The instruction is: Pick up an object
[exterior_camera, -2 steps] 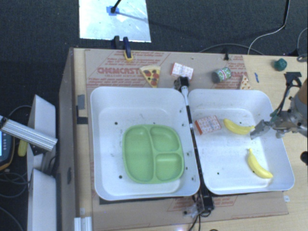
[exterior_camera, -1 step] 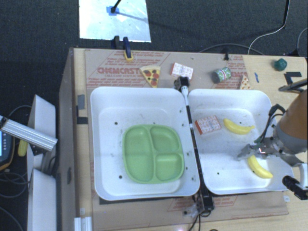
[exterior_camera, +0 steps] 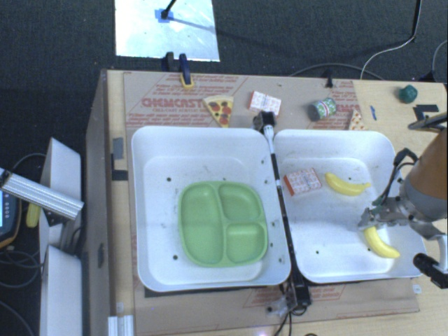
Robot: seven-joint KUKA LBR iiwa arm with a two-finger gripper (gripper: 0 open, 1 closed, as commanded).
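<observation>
On the far left, beyond the bench edge, a silver bar [exterior_camera: 42, 194] slants across white panels, and what lies under it is cut off by the frame. The left bin [exterior_camera: 157, 152] holds a green divided plate [exterior_camera: 224, 224] with three compartments, lying flat in the bin's lower middle. Behind the bins a cardboard sheet [exterior_camera: 168, 96] carries red printing that reads roughly "CHEMCAST" (the smaller lines beneath are too blurred to read). On it lie a toy pizza slice [exterior_camera: 219, 109], a small white packet with red print [exterior_camera: 265, 103] whose wording cannot be made out, and a small green-labelled can [exterior_camera: 324, 108] on its side.

In the right bin [exterior_camera: 315, 145] a small red-and-white box [exterior_camera: 302, 181] lies near the divider, its label illegible. Just right of it is a yellow banana [exterior_camera: 346, 185], and a second banana [exterior_camera: 380, 243] lies near the bin's front right corner.

The gripper [exterior_camera: 374, 217] sits just above that second banana, at its upper end; the arm [exterior_camera: 428, 187] is cut off by the frame. Whether the claw is spread or closed cannot be told, and no object is seen between its tips.
</observation>
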